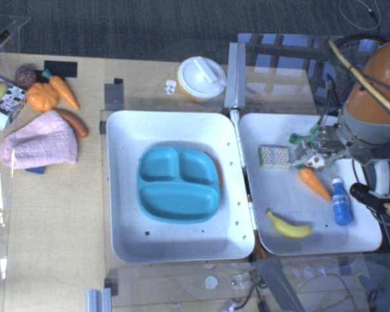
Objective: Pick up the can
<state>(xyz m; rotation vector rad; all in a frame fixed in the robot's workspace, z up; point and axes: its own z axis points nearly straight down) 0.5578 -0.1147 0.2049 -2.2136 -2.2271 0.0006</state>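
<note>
- Wooden bench point(52, 239) under a slanted overhead camera, dark carpet behind it, bears two shallow white bins side by side.
- Left bin point(123, 194) holds a blue divided tray point(179, 182). Off to the far left on the wood lie a pink cloth point(39, 143), a toy pumpkin point(41, 97) and loose carrots; a white lid point(202, 77) sits behind the bins.
- Right bin point(273, 233) holds a carrot point(314, 182), a banana point(288, 225), a blue bottle point(341, 203) and a small patterned packet point(275, 156).
- Gripper point(310, 153) hovers low over the carrot's top end; how far it is spread I cannot tell.
- I cannot make out a can for certain; the blue bottle is the nearest candidate.
- Risk: closing here would likely catch the carrot, not the target, since the bottle lies beside it toward the near right.
</note>
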